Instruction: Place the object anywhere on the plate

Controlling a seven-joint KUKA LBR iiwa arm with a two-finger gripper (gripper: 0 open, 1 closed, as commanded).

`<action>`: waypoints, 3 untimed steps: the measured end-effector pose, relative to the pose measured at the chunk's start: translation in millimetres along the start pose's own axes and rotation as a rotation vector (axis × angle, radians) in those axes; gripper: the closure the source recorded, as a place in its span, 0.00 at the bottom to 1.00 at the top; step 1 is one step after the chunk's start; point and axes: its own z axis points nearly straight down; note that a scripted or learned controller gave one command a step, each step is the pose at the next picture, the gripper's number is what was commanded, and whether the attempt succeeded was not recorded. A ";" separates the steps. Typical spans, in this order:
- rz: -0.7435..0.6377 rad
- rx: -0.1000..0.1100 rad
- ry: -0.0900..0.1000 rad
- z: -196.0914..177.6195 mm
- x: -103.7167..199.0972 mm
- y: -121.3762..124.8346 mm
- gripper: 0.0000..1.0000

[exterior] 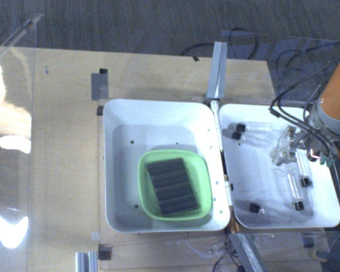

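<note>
Camera view from above has me reaching in from the right, my gripper (pixel 288 146) hanging over the right bin (pixel 328 217), and from this slant I cannot tell how the claw is set, or whether anything is in it. Under and around me lie several clear tube-like objects with dark caps: one near the bin's far left corner (pixel 239 131), one close beside me (pixel 300 181), one by the near edge (pixel 254 208). Over in the left bin (pixel 116 169) sits the green plate (pixel 201 174), already carrying a dark ridged block (pixel 171 186). My worry is those clear tubes: they look slick and round, so I judge one could roll or squirt aside under a poor pinch. The ridge between the bins (pixel 220 152) could also clip a low carry, and a tube dropped on that block may well roll off.
</note>
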 end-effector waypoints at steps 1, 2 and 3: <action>-0.173 -0.001 0.000 44.3 34.1 54.2 1.00; -0.171 -0.003 -0.011 32.2 31.1 56.1 1.00; -0.368 -0.002 -0.004 3.8 47.3 99.5 1.00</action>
